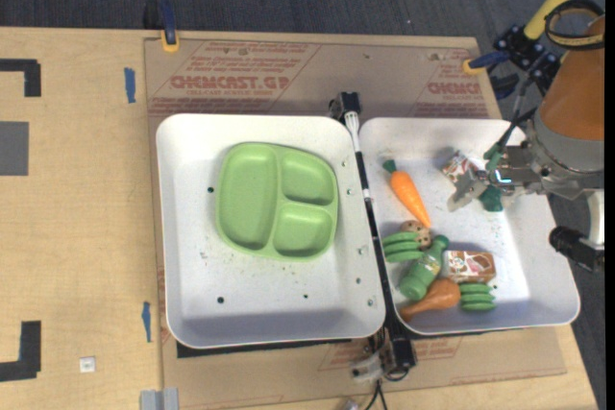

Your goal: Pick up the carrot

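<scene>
two white bins side by side, and we sweep from the left. left bin [183,235] carries a green divided plate [277,200], nothing of interest there. cross the divider into the right bin [553,298] and here's the target: the carrot [408,192], orange with a green top, lying slantwise near the bin's left wall, top end up by the far corner. it lies apart from everything, which is good news. just below it sits a clutter pile: green toy vegetables [420,266], a small printed packet [469,263] and a second orange piece [434,296] low in the heap, so don't get fooled by that one.

further right, the gripper [474,190] hangs over the bin's upper middle, near the carrot but not on it, with something crumpled and silvery [459,168] beside it. can't tell whether the fingers are spread or pressed together; too tangled at this slant.

judgement call on the step: it looks like the approach. to do it well, slide left over the carrot's thick middle, turn the jaws across its length, come down straight, and stay clear of the bin wall.
</scene>
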Robot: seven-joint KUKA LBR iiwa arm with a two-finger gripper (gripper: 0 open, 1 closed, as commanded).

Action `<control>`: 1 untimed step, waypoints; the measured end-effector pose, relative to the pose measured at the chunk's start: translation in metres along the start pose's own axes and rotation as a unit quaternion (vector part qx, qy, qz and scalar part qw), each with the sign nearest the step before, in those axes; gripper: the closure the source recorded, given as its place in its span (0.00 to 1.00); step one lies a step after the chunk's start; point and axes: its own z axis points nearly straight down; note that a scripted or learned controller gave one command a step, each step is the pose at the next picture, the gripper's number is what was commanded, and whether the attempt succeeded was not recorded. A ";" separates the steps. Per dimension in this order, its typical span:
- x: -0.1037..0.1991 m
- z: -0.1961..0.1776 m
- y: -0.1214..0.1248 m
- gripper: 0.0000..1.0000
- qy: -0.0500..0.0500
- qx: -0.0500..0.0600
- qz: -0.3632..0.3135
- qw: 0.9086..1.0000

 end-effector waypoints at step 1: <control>0.023 0.091 -0.005 0.00 -0.001 -0.001 -0.066 0.998</control>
